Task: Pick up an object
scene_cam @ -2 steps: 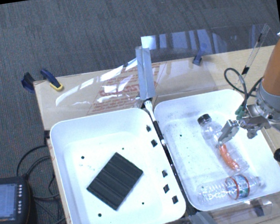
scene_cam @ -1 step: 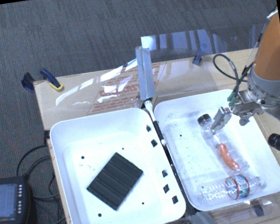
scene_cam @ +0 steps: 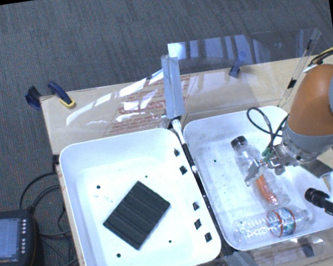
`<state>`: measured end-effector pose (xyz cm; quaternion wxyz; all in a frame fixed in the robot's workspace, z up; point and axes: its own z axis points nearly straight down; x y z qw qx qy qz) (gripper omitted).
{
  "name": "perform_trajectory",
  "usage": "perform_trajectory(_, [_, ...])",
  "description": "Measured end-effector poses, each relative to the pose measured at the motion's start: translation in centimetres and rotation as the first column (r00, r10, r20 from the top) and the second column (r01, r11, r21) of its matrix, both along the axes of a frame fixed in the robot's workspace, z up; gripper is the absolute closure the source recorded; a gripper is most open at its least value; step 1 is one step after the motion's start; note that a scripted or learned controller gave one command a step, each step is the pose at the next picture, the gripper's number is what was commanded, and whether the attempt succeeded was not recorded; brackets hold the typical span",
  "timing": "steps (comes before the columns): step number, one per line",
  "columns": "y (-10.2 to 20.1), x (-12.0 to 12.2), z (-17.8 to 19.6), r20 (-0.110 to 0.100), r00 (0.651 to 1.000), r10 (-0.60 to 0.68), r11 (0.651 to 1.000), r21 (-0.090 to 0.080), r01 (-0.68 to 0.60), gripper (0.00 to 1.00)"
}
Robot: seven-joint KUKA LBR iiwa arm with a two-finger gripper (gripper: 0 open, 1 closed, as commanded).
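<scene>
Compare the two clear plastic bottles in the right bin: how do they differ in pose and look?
The upper bottle lies lengthwise down the bin, black cap away from the camera, with an orange patch inside; the lower bottle lies crosswise along the near wall, wearing a red and blue label. The upper bottle sits by the gripper; the lower lies apart. Both are clear plastic, on their sides.

No legible text, bottle label point(scene_cam: 283, 220) too blurred, handheld screen point(scene_cam: 1, 238) unreadable

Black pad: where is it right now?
The black pad lies flat in the left bin, near its middle and turned diagonally, across the divider from the right bin holding the bottles.
</scene>
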<state>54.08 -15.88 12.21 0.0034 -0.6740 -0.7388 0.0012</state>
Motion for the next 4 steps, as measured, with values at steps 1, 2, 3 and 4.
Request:
perform_trajectory(1, [-2.9, 0.7, -3.4, 0.006, 0.994, 0.111, 0.994, 0.000, -0.111, 0.00])
perform_trajectory(2, [-2.9, 0.7, -3.4, 0.007, 0.994, 0.111, 0.994, 0.000, -0.111, 0.00])
perform_trajectory(3, [-2.8, 0.7, -2.5, 0.005, 0.994, 0.109, 0.994, 0.002, -0.109, 1.00])
perform_trajectory(4, [2.4, 0.6, 6.0, 0.002, 0.999, -0.037, 0.999, -0.001, 0.037, 1.00])
